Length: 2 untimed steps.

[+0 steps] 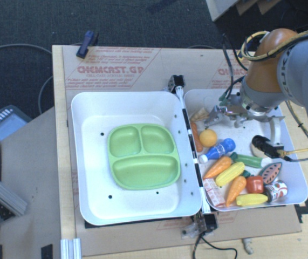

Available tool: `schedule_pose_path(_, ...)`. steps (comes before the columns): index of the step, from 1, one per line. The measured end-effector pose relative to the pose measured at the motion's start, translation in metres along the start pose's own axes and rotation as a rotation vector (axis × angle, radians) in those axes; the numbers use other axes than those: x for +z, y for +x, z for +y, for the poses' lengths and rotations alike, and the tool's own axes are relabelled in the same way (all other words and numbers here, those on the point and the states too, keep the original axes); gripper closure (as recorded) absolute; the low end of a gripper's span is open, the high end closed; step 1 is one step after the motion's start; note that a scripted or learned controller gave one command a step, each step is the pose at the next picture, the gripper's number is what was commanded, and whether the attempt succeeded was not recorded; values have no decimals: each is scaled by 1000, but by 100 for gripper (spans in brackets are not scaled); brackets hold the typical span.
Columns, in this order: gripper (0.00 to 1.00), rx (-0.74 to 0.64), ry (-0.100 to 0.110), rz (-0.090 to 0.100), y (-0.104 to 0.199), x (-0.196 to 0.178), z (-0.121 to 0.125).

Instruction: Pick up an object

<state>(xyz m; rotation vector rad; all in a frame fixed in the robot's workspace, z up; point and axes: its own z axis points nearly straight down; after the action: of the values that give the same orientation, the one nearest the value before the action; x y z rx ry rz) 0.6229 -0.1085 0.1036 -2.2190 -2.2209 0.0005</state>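
Note:
The right bin (pixel 299 182) holds a heap of toy food. In it lie an orange ball (pixel 208 137), a blue bottle (pixel 221 148), two carrots (pixel 217 167) (pixel 235 190), a yellow corn cob (pixel 230 173), a green cucumber (pixel 250 160), a red piece (pixel 254 184) and a yellow banana (pixel 251 199). My gripper (pixel 225 114) hangs low over the far part of this bin, just beyond the orange ball, under the grey wrist. No object shows in its grasp.
The left bin (pixel 86 161) holds a green divided plate (pixel 143 156). A reddish slice (pixel 271 171), a small can (pixel 278 190) and a red-white packet (pixel 212 191) lie at the right bin's near side. A blue clip (pixel 86 43) rests on the board's far left.

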Motion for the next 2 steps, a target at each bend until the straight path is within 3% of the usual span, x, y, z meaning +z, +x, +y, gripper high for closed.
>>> schedule_pose_path(1,0,2,0,-1,-4,20,-105)
schedule_pose_path(2,100,2,-4,-1,-3,10,-104)
